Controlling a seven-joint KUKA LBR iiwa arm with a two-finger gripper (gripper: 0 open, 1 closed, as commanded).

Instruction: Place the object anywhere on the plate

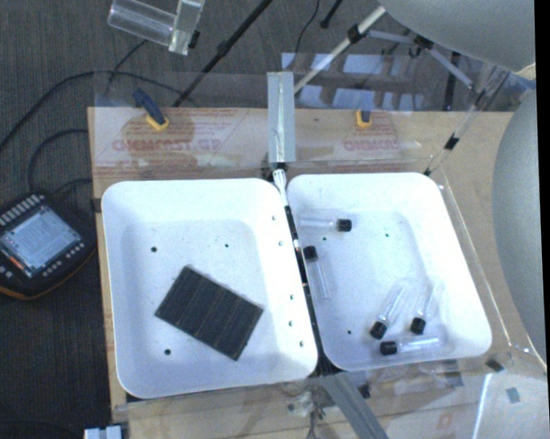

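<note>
The plate (209, 313), a dark ridged rectangle, lies flat and turned at a slant in the left bin (130, 206), towards that bin's near side. The right bin (456, 253) sits just right of the plate's bin, their rims touching. In it, all well to the plate's right, lie five clear tubes with black caps. One tube (329, 224) lies up and right of the plate, near the far wall. A second tube (316, 271) lies closest to the plate, just past the shared rims. Two more, a third tube (392, 309) and a fourth tube (425, 306), lie side by side at a slant, caps towards the near edge. The fifth tube (411, 345) lies below them, near the front wall. None touches the plate.

The grey arm (461, 14) rises far up and right of the plate, beyond the bins. A pendant (34, 242) lies off the surface (110, 148), left of the plate.
</note>
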